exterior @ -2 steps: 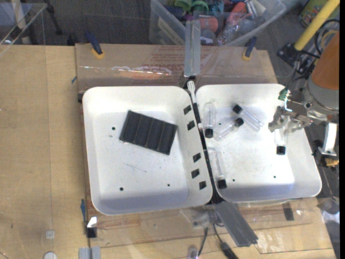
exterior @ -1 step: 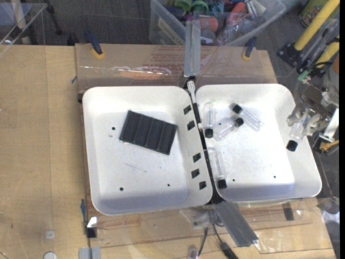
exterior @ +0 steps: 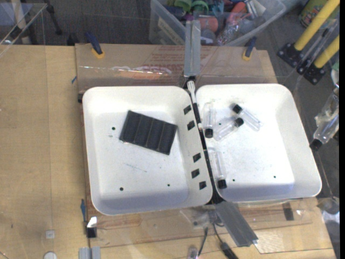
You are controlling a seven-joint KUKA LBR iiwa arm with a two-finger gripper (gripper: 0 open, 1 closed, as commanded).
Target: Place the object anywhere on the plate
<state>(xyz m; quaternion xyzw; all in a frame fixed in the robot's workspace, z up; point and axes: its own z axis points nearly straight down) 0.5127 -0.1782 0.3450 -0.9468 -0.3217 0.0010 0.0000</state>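
Note:
A dark rectangular ridged plate (exterior: 148, 132) lies flat in the left bin (exterior: 108, 188), tilted slightly clockwise. Several clear vials with black caps lie in the right bin (exterior: 280, 161). One vial (exterior: 208, 117) rests along the divider, and two more (exterior: 229, 127) (exterior: 247, 117) lie crossed near the bin's upper middle. Another vial (exterior: 217, 169) lies lower down by the divider, its cap toward the front. A pale grey piece that looks like the gripper (exterior: 323, 125) pokes in at the right edge, just outside the right bin's rim and well away from the vials.
A row of black clips (exterior: 194, 142) runs along the divider between the bins. Behind the bins stands a clear tub of colourful toys (exterior: 215, 7). Yellow tubes (exterior: 321, 15) lean at the back right. Bare wooden bench (exterior: 38, 144) lies to the left.

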